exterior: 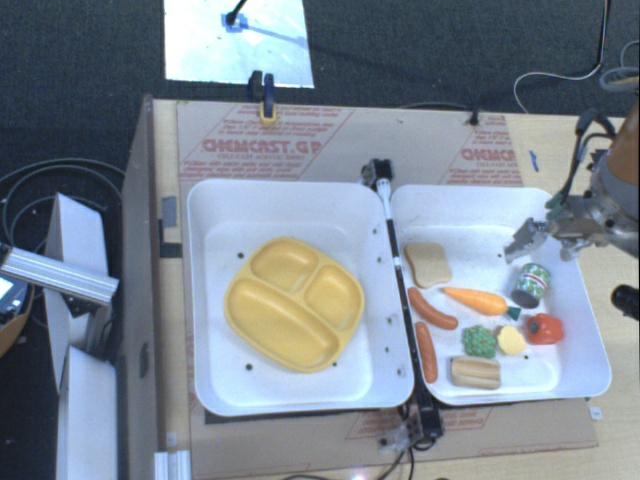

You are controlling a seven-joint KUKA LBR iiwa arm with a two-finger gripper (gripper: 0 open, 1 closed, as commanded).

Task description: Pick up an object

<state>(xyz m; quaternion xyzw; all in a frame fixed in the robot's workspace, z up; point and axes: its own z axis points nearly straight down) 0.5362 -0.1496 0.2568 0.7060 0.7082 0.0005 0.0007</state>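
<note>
2 shallow white bins sit side by side on a wooden bench. The left bin [210, 218] holds a yellow divided tray [293, 303]. The right bin [470, 208] holds toy food: a bread slice [428, 264], 2 sausages [430, 308], a carrot [477, 299], broccoli [479, 342], a tomato [543, 328], a lemon piece [511, 341], a bread roll [475, 372] and a small can [530, 283]. The gripper [545, 236] hovers just above the can at the bin's right side, fingers spread and holding nothing. The food is crowded, so a descent could nudge the can into the carrot or tip it against the wall. Beyond the bench are dark carpet, loose cables and a pale floor panel [235, 28].
</note>
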